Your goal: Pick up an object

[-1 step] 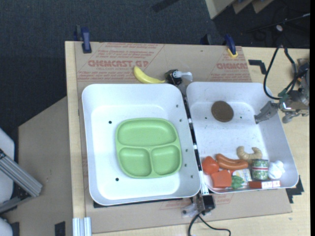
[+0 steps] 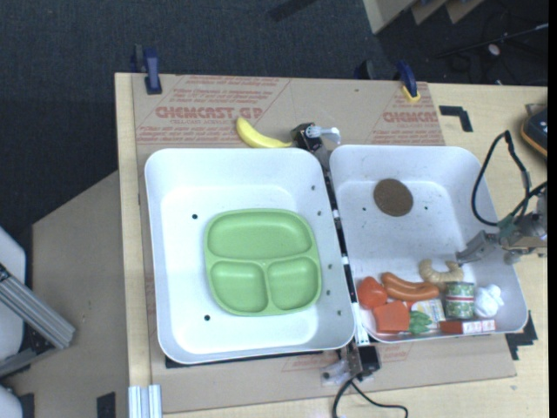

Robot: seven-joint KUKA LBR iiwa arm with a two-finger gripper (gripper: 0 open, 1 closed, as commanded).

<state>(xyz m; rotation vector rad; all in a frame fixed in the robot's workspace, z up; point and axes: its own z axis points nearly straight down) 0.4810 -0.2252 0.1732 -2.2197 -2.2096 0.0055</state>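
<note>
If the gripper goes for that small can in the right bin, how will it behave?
The can stands upright among crowded toy food, so a sideways nudge would probably tip it. Once down, its round body would likely roll. It looks stiff, and the sausage touching it may shift too.

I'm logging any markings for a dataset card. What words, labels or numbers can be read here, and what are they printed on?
"CHEMCAST GP": red print on the brown board behind the left bin.
"CHEMCAST": the same print again on the board behind the right bin, partly cut off by the bin's edge.
Small can in the right bin: label too small to read.
Flat red-and-white packet beside it: print too blurred to read.
</note>
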